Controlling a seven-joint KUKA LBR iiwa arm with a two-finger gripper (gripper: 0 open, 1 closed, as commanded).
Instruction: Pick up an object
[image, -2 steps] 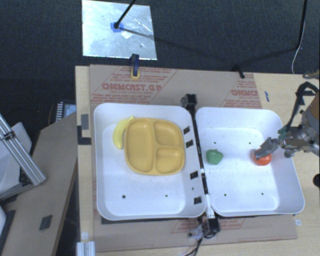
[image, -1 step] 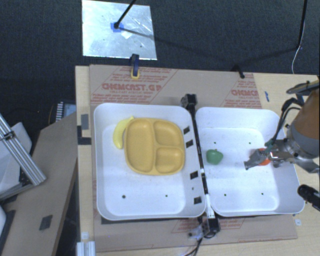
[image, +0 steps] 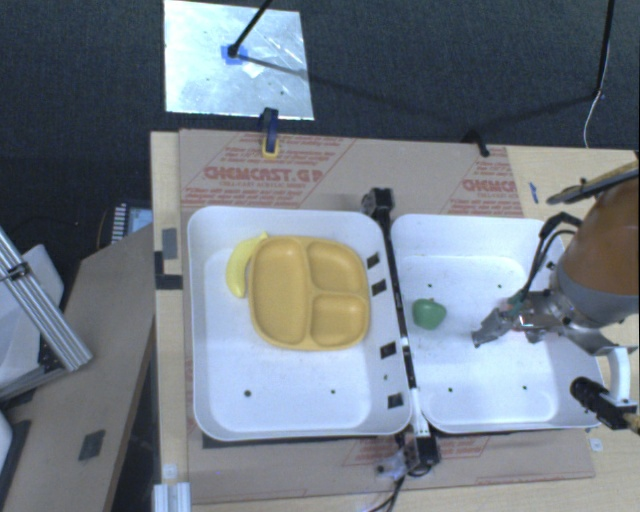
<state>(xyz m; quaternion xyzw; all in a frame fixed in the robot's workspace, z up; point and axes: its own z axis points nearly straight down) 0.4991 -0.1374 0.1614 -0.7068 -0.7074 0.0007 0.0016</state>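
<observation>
The tool hangs low in the right bin, just right of the green pepper, likely lining up a grasp; whether it is open I cannot tell.

Bench cardboard-topped; left bin and right bin lie side by side, touching.

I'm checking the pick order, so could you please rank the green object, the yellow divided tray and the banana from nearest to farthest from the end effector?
1. Green object: in the right bin, just left of the end effector.
2. Yellow divided tray: middle of the left bin.
3. Banana: left bin, tucked at the tray's far left edge.
</observation>
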